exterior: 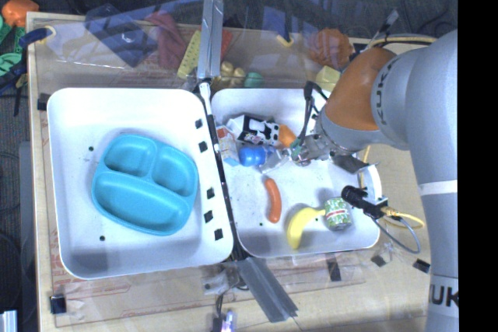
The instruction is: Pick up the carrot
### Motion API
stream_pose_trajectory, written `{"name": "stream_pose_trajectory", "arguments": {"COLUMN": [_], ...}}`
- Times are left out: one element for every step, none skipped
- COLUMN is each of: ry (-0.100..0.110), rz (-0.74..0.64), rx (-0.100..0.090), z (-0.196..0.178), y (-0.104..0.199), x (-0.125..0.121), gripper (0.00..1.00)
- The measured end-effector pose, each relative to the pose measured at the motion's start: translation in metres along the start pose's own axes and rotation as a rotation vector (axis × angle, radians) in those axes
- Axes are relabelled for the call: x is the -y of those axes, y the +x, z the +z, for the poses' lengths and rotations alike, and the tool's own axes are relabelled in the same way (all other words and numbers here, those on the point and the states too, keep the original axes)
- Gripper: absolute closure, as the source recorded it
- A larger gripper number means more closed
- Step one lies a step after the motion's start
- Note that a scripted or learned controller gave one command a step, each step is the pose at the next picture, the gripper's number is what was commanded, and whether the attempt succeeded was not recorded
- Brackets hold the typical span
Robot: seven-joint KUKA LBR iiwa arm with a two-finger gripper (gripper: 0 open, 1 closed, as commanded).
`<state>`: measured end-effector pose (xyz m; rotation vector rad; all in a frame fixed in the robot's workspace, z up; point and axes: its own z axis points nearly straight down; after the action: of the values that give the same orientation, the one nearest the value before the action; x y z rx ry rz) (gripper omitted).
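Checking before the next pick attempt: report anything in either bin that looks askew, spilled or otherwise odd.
Nothing looks spilled or damaged. The blue divided tray sits askew in the left bin. In the right bin, the banana and small can lie on their sides among loosely scattered toys.

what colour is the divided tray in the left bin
Light blue tray, plain, seen clearly in the camera view.

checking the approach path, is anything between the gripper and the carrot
Nothing visible blocks it. The gripper sits right beside the carrot, at the pile's edge with the cow toy and blue ball.
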<state>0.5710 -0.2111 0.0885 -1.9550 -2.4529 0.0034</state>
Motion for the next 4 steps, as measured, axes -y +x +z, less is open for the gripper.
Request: {"name": "stream_pose_trajectory", "arguments": {"ry": [0.072, 0.054, 0.059, 0.059], "rz": [-0.004, 0.222, 0.215, 0.214], "rx": [-0.026, -0.019, -0.021, -0.021], "z": [0.004, -0.063, -0.069, -0.069], "y": [-0.021, -0.017, -0.015, -0.015], "x": [-0.064, -0.071, -0.072, -0.073], "gripper": [0.0, 0.0, 1.0, 0.0]}}
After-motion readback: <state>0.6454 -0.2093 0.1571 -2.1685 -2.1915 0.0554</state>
